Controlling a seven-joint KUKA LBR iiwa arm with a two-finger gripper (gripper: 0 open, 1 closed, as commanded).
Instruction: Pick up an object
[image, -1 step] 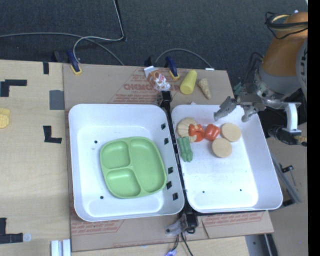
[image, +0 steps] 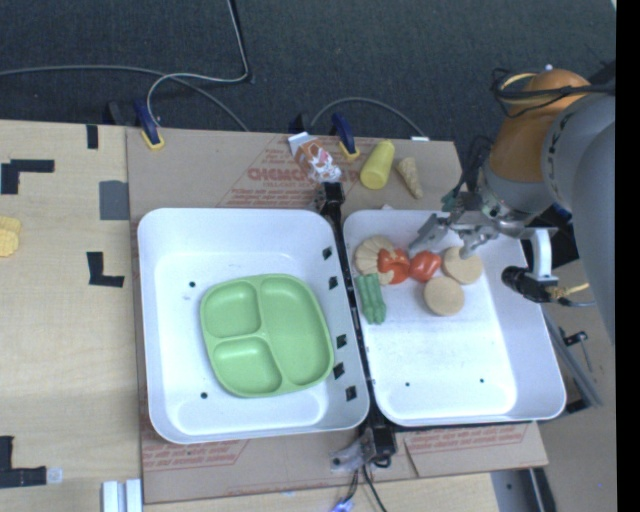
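The right bin (image: 520, 370) holds a cluster of toy foods at its far end: a red piece (image: 410, 266), a beige shell-shaped piece (image: 370, 255), a green pod (image: 372, 298) and two tan round pieces (image: 445, 297) (image: 463, 268). My gripper (image: 450, 238) hangs over the far edge of this cluster, just above the red piece and the upper tan round. Its fingers stand apart, open, and nothing shows between them. The grey arm with its orange band (image: 530, 130) comes in from the upper right.
The left bin (image: 170, 250) holds a green divided plate (image: 265, 335). Behind the bins on the cardboard lie a yellow cylinder (image: 377, 165), a tan cone (image: 410, 178) and a small printed packet (image: 315, 158). The near half of the right bin is bare.
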